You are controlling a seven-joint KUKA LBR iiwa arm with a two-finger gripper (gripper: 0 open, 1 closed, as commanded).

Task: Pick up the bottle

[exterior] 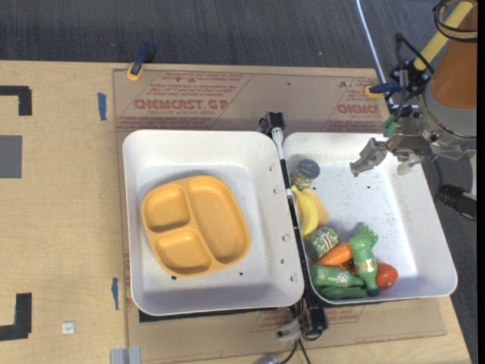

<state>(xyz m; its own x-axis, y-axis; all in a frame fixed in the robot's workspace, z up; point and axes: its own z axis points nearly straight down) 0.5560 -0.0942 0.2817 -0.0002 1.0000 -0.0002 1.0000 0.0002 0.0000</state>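
A green toy bottle (367, 257) with a yellow label lies in the near part of the right bin (413, 226), among other toy foods. It rests against an orange carrot (336, 255) and a red tomato (386, 276). My gripper (386, 161) hangs over the far part of the same bin, well behind the bottle. Its two grey fingers (365, 158) are spread open with nothing between them.
A yellow banana (307, 209), a green round can (323, 240), a grey-capped jar (305, 170) and a green vegetable (338, 280) crowd the right bin's left and near side. The left bin (151, 158) holds a yellow divided plate (195, 223).
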